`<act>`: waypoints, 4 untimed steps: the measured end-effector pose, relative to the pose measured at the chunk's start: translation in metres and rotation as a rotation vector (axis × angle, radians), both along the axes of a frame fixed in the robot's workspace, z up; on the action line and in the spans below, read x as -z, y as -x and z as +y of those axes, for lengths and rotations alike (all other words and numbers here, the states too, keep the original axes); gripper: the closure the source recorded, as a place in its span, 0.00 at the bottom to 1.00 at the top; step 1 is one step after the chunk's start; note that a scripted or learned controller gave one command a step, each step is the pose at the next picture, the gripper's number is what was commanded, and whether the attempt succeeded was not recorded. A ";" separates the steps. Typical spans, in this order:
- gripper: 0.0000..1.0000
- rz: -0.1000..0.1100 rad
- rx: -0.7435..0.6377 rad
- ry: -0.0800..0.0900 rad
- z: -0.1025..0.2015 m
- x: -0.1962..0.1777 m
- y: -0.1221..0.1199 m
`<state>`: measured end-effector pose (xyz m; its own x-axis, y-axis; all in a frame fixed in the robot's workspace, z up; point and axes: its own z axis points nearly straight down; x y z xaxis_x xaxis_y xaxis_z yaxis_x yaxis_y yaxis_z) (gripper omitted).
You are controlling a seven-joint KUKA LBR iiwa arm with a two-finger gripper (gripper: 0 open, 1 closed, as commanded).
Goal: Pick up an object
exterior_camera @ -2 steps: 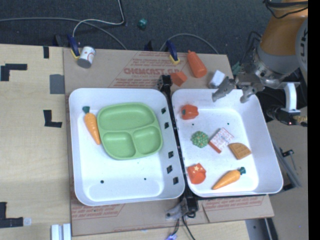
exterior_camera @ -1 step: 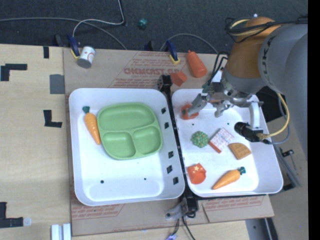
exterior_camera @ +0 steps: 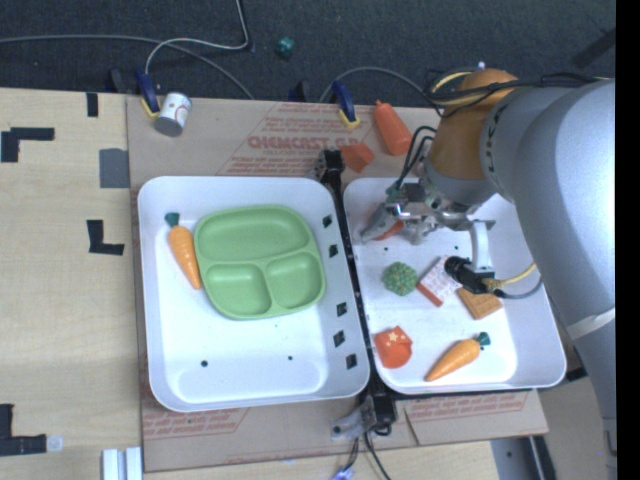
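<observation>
My gripper [exterior_camera: 383,225] is low over the upper left part of the right bin [exterior_camera: 530,353], close to the divider. A small red-orange piece [exterior_camera: 396,231] shows right at its tip; I cannot tell if it is held. Below the gripper lie a green broccoli [exterior_camera: 400,278], a red and white packet [exterior_camera: 434,284] and a brown cracker-like piece [exterior_camera: 481,303]. Nearer the front sit a red pepper [exterior_camera: 393,346] and a carrot [exterior_camera: 455,358].
The left bin [exterior_camera: 240,383] holds a green divided plate [exterior_camera: 262,260] and a carrot [exterior_camera: 184,252] at its left. Behind the bins, on the cardboard, lie an orange toy [exterior_camera: 392,128], a smaller orange bit [exterior_camera: 357,155], a small can [exterior_camera: 172,113] and cables.
</observation>
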<state>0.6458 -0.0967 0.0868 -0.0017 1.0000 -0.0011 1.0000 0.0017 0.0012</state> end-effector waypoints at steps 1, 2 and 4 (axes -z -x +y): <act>0.00 0.000 -0.001 -0.001 -0.008 0.001 -0.023; 0.00 0.000 0.000 0.001 0.001 0.001 -0.019; 0.00 0.000 0.000 0.000 0.001 0.002 -0.023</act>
<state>0.6687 -0.0954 0.0852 -0.0018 1.0000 -0.0008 1.0000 0.0018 0.0010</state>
